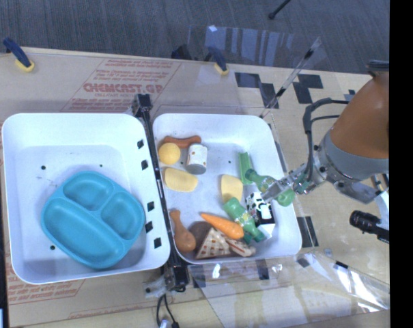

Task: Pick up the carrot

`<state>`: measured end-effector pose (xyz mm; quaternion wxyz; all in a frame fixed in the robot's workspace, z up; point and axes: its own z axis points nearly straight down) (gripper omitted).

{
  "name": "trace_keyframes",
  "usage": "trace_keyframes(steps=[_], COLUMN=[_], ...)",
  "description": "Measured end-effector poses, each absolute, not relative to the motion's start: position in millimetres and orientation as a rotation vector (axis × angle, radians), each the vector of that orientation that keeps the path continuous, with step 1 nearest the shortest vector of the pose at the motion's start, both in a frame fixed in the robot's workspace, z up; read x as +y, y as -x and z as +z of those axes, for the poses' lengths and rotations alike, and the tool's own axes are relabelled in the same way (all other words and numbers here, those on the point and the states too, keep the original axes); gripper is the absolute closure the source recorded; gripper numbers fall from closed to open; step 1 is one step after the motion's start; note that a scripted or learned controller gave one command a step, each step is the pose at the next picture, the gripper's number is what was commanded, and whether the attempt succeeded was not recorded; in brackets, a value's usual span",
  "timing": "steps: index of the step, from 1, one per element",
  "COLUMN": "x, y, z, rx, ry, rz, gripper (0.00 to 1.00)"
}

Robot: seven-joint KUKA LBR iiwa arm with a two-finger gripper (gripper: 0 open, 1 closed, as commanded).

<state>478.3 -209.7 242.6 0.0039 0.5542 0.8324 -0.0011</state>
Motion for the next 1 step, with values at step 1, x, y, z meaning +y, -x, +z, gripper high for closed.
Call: trace_keyframes(steps=[1], x=[-207.6], y=[-477.5], z=[238.7], rx=[2.618], ry=[-1.738], rz=[-0.004], gripper=[0.00])
